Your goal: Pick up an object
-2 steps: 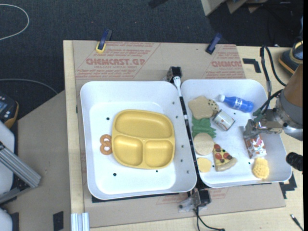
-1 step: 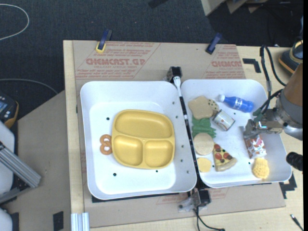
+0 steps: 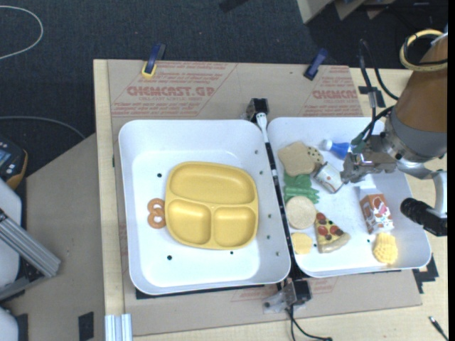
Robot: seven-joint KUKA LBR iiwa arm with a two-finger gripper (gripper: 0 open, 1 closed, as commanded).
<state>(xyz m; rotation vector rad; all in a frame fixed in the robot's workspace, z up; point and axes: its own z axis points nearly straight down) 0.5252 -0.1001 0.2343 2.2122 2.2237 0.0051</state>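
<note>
Camera view, gripper (image 3: 353, 171) beside small can (image 3: 329, 180), toy foods crowding around

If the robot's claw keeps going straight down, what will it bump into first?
Probably the small white and red object lying just left of the gripper in the right bin. It may instead touch bare bin floor beside it; depth is hard to judge from this slanted view.
</note>
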